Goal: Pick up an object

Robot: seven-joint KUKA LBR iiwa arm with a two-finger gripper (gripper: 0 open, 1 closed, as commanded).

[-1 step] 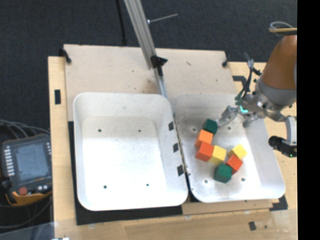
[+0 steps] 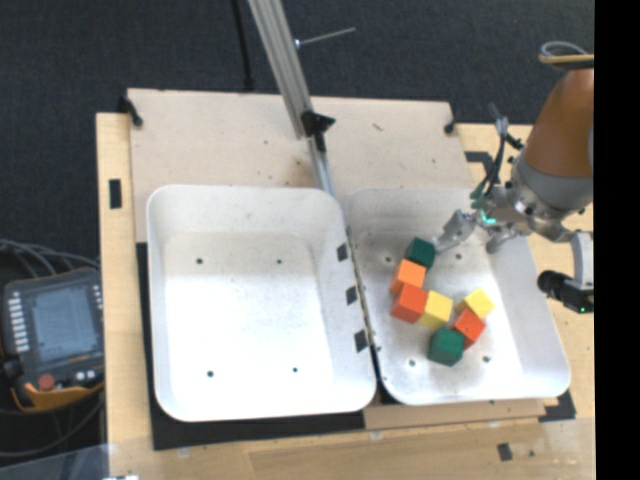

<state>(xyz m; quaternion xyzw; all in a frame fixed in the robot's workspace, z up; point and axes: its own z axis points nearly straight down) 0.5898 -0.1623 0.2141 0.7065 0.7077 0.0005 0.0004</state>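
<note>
Approach step, by my reading: the end effector (image 2: 462, 230) hangs over the far part of the right bin (image 2: 520, 368), just beside the far dark green cube (image 2: 421, 252), nothing seen between its fingers. Whether it is released or clenched I cannot tell; the metal parts blur together at this slant.

Objects to pick: a loose cluster of blocks in the middle of the right bin. 2 orange blocks (image 2: 409, 288) stacked or abutting at the cluster's left, a yellow cube (image 2: 438, 308) touching them, a second yellow cube (image 2: 479, 302) to the right, a red-orange cube (image 2: 469, 325) below it, another green cube (image 2: 446, 346) nearest the viewer.

Next move likely calls for lowering onto 1 block with free sides; the far green cube looks most exposed, the middle ones crowd each other.

Blocks: hard-edged, matte, painted, probably wood. Bins: shallow, white, rounded corners, smooth moulded plastic, faintly speckled. Left bin (image 2: 170, 368) shows small dark dots. Surface (image 2: 230, 128): pale board, scuffed. Arm (image 2: 560, 138): orange band, grey wrist.
</note>
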